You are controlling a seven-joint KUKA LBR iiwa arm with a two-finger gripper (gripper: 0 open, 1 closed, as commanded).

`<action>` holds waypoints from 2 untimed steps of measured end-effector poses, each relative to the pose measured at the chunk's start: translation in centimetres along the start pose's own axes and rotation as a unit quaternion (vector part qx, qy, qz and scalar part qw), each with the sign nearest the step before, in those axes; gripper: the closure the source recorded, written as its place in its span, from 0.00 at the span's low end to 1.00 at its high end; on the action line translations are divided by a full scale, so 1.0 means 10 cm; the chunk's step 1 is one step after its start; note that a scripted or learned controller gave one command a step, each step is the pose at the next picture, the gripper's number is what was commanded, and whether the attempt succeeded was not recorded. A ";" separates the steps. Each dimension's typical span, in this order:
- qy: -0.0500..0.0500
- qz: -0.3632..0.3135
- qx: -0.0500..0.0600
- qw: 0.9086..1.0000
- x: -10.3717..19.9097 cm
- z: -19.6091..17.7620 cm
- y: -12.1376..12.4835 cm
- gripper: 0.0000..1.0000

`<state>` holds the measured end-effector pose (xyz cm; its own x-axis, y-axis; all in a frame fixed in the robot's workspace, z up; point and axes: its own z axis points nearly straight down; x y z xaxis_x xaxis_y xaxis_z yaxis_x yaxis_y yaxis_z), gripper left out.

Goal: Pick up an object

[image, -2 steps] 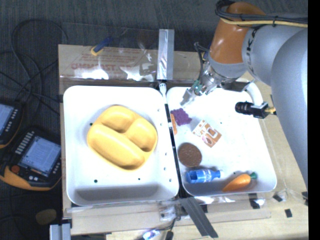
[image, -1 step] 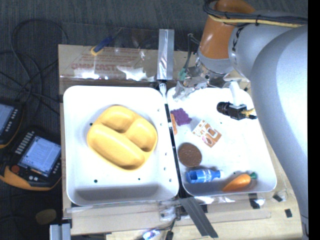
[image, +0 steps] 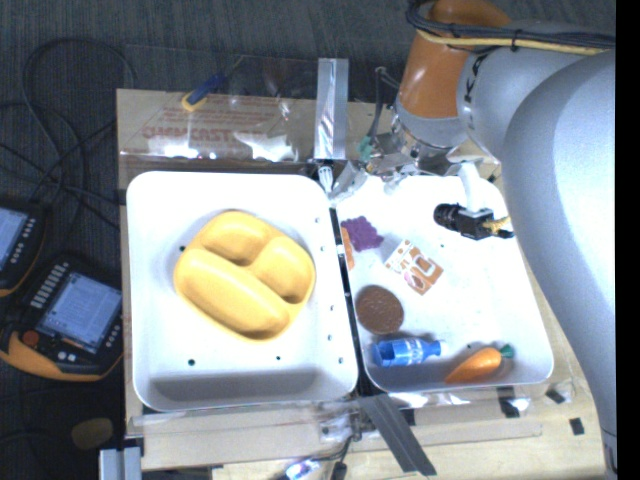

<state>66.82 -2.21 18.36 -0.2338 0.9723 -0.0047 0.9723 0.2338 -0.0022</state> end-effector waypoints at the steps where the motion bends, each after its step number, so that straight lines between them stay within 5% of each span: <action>1: 0.001 -0.084 0.000 0.996 -0.33 0.00 -0.78 0.00; 2: 0.001 -0.111 0.000 0.994 -0.06 0.00 -0.70 0.00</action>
